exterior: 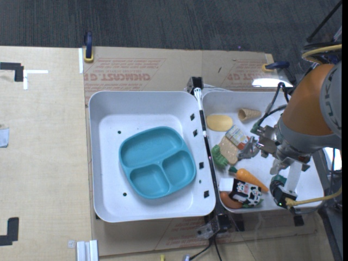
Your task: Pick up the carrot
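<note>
The carrot is orange with a green leafy end and lies slanted in the right bin, near its front. My gripper hangs over the middle of that bin, just behind the carrot and beside a tan sandwich-like piece. The view shows nothing held by it. The grey arm with its orange band comes in from the right.
The right bin also holds a yellow oval piece, a small tan cone, a green piece, a black-and-white toy and a brown-orange item. A blue divided plate lies in the left bin.
</note>
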Controlling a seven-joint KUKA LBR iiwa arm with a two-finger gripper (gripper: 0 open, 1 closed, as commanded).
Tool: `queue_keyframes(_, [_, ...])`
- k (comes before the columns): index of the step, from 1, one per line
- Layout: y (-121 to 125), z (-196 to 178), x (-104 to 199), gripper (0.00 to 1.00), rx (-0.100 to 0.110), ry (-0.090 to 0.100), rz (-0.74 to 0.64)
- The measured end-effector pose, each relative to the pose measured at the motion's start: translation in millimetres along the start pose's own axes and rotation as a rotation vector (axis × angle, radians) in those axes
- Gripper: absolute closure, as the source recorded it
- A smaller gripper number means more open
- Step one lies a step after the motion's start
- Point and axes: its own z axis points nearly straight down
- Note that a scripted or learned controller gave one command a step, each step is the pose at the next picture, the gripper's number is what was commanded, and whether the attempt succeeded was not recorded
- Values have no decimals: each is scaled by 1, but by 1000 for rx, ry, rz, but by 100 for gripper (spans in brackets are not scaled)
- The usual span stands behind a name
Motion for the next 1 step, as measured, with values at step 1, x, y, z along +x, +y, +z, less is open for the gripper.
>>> queue_keyframes(1, [15, 95, -23, 0, -9, 4, -17])
